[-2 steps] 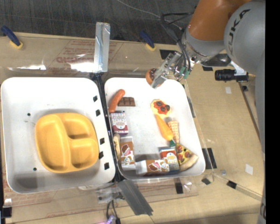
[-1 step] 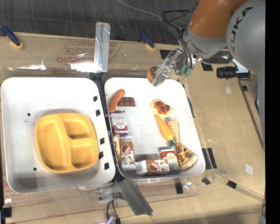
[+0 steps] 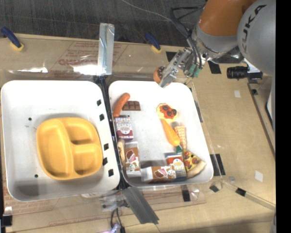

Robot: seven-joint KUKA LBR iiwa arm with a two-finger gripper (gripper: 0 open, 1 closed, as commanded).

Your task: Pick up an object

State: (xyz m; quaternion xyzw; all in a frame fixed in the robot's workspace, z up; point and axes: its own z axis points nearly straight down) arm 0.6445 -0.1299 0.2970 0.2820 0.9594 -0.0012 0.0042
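Upper centre-right of frame: the grey two-finger tool (image 3: 166,77) hangs at the right white bin's (image 3: 198,130) top rim, beside a small orange-brown round object (image 3: 159,74); whether it is clamped cannot be told. Remaining toy foods lie below and left.

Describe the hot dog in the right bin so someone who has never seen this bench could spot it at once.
Start at the right bin, the one crowded with toy food, beside the bin holding the yellow tray. Go to its far left corner, next to the divider. The hot dog is the slim reddish-orange piece lying at a slant, with the flat brown chocolate bar beside it; its neighbours are boxy.
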